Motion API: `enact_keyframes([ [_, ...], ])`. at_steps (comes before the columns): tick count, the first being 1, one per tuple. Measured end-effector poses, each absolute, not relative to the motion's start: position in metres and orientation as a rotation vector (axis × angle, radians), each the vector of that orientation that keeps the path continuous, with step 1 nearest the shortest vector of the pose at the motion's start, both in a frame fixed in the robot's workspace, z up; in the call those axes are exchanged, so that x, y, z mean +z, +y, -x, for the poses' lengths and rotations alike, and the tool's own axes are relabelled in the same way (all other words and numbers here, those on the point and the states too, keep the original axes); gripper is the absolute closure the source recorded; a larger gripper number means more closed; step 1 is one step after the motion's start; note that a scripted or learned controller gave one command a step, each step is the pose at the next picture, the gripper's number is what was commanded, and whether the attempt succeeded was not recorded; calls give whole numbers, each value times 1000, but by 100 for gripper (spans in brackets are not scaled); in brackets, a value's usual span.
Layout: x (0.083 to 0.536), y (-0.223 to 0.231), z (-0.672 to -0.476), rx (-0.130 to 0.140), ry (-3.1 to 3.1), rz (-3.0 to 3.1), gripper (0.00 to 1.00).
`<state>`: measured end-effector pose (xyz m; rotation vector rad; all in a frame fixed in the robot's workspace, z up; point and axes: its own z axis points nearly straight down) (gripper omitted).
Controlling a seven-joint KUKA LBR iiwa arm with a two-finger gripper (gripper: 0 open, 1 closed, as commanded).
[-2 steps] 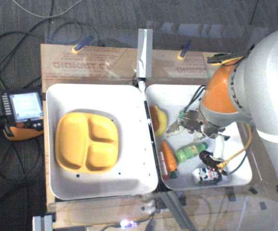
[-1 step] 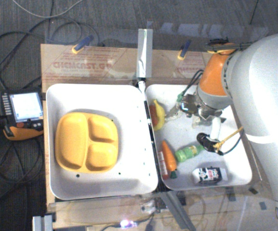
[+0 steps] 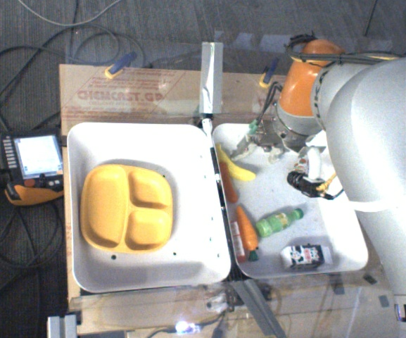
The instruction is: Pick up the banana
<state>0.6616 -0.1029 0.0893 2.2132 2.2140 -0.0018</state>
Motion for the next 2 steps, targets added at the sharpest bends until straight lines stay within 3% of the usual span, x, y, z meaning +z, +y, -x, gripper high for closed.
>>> enact_keyframes([
  [1,90,-98,-628,4,2241,-2185,0],
  [2,91,-102,-583,9,2259,-2167,0],
])
